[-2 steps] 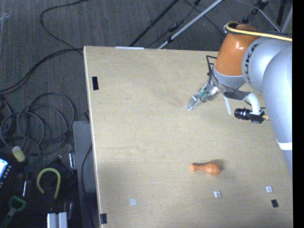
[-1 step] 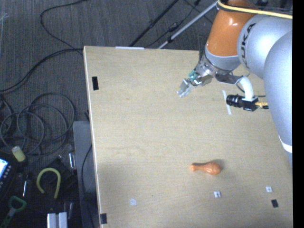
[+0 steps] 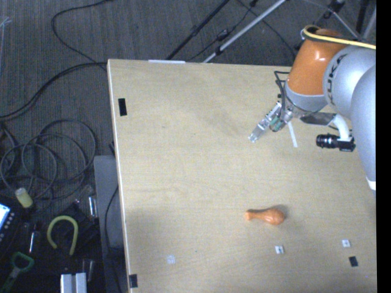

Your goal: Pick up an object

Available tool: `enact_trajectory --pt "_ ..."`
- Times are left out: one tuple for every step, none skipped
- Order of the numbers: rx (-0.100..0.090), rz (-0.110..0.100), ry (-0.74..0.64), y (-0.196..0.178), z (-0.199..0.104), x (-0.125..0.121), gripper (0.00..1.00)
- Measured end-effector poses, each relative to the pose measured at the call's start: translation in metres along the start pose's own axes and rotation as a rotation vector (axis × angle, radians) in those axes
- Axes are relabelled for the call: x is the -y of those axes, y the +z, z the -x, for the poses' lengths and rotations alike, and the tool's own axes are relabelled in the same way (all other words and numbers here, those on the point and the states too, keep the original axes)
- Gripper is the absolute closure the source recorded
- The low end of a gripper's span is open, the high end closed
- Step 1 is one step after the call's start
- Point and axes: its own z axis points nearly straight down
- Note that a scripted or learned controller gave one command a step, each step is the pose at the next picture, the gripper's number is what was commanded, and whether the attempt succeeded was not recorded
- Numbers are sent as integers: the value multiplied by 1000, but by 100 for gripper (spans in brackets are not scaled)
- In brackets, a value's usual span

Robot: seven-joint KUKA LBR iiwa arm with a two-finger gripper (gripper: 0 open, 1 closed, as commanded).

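A small orange object [image 3: 266, 215], pear-shaped with a thin neck pointing left, lies on its side on the tan board [image 3: 183, 182], low and right of the middle. My gripper [image 3: 274, 139] hangs over the board's upper right, well above the orange object in the view and apart from it. One translucent finger [image 3: 259, 130] slants down-left and a thin white finger [image 3: 293, 137] points down-right. They stand spread with nothing between them. The orange wrist band [image 3: 313, 66] and the grey arm [image 3: 360, 96] come in from the right.
Small white tags [image 3: 279, 249] [image 3: 346, 243] and a black mark [image 3: 353, 261] sit near the board's lower right. A black mark [image 3: 122, 107] is by its left edge. Cables [image 3: 49, 157] and tools lie on the floor to the left, and stand legs [image 3: 256, 17] cross the top.
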Motion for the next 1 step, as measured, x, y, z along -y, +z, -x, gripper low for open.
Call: enact_trajectory --pt "-3 2 45 -81 -60 -36 100"
